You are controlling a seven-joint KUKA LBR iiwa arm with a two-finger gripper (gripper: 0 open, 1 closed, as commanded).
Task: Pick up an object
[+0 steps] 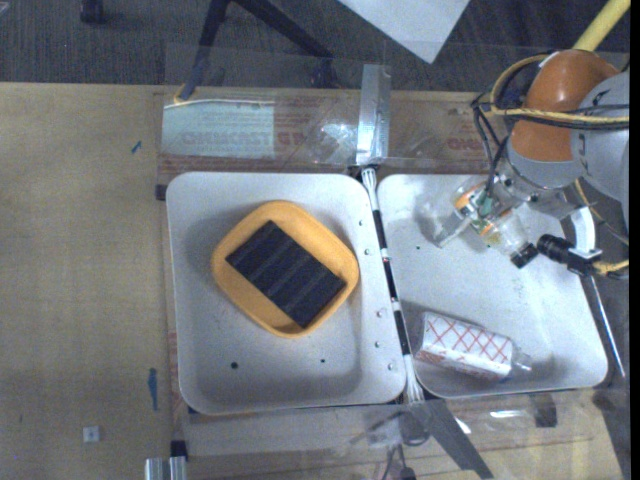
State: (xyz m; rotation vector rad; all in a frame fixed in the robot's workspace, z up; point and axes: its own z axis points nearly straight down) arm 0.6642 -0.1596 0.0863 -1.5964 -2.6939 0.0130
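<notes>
A: Where is the gripper (480,211)?

B: Over the upper part of the right bin (560,368), under the grey arm (590,143) with its orange band (560,93). I cannot tell whether the fingers are spread or pressed together; that spot is a clutter of clear plastic and small coloured parts.

A: Is anything between them?

B: Not that I can make out. A crumpled clear wrapper (440,223) lies just beside the gripper, on the bin floor.

A: And the thing to pick?

B: The likeliest is a flat packet with a red lattice pattern (468,346), lying near the front edge of the right bin, well apart from the gripper. Its long axis runs from upper left to lower right, with a clear tip at the lower right end.

A: The other bin?

B: The left bin (200,358) holds an orange tray-like object with a dark ribbed panel (285,268) on top, turned diagonally. Both bins sit side by side on the bench (80,268).
</notes>
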